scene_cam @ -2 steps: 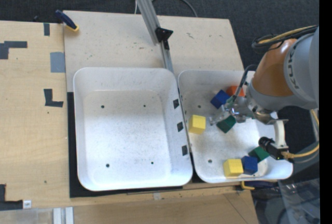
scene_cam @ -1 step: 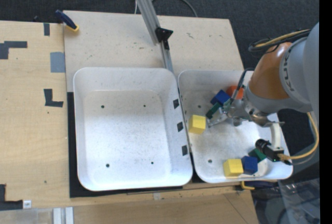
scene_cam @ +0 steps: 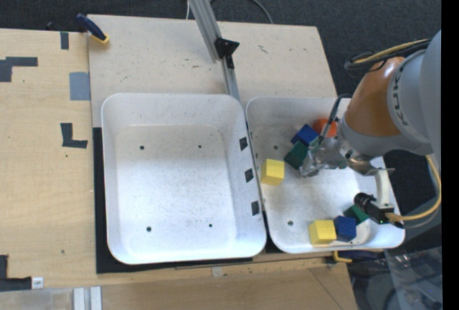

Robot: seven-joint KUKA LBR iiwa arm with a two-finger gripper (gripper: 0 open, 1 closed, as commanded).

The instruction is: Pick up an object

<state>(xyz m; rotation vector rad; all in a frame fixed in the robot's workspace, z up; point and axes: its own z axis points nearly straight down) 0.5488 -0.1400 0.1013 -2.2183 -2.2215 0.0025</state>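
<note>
So from the overhead camera, all the blocks I can see are in the right-hand bin [scene_cam: 287,103] as the camera has it, and the left-hand bin [scene_cam: 172,97] next to it has just a few dark dots on its floor. The arm [scene_cam: 391,104] comes in from the right and is bent down so the tool [scene_cam: 310,166] sits low in the right-hand bin, right up against a little cluster: a dark green block [scene_cam: 295,155], a blue block [scene_cam: 305,135] just behind it and an orange piece [scene_cam: 328,128] tucked partly under the wrist. My guess is that's why it's parked there, since the task is just to grab any object and that cluster is the closest thing going. The dark green block looks like the target because it's touching or nearly touching the tip. Honestly can't tell if the tool is open or closed, as the wrist blocks the view from this angle, so I wouldn't call anything gripped. A yellow block [scene_cam: 273,171] sits alone just to the left, near the bin wall, and looks like an easier pick. Another yellow cube [scene_cam: 323,231] and a blue cube [scene_cam: 346,228] are jammed side by side in the near corner, well apart from the tool. The worktop [scene_cam: 43,158] beyond the bins is plain wood.
</note>
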